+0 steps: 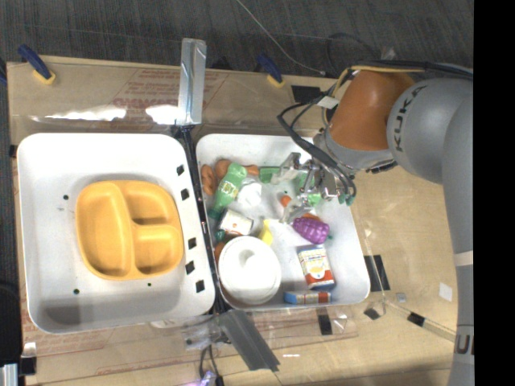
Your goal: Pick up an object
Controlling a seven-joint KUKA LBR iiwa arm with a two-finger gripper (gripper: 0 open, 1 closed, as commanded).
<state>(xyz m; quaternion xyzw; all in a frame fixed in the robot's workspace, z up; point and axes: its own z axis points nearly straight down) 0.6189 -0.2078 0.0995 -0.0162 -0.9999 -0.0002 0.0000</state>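
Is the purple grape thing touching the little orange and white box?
Apart. The camera view shows a strip of white bin floor between the purple grapes and the orange and white box below them.

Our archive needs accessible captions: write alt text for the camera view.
A grey robot arm lowers its claw into the right bin, crowded with a purple grape bunch, a white bowl, a green bottle and a small carton. The left bin holds a yellow divided tray.

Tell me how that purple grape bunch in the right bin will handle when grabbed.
The purple grape bunch looks like a lumpy plastic toy, so probably light and stiff. Its bumpy, rounded surface may slip between fingers. Lying loose beside the small carton, it could roll if nudged.
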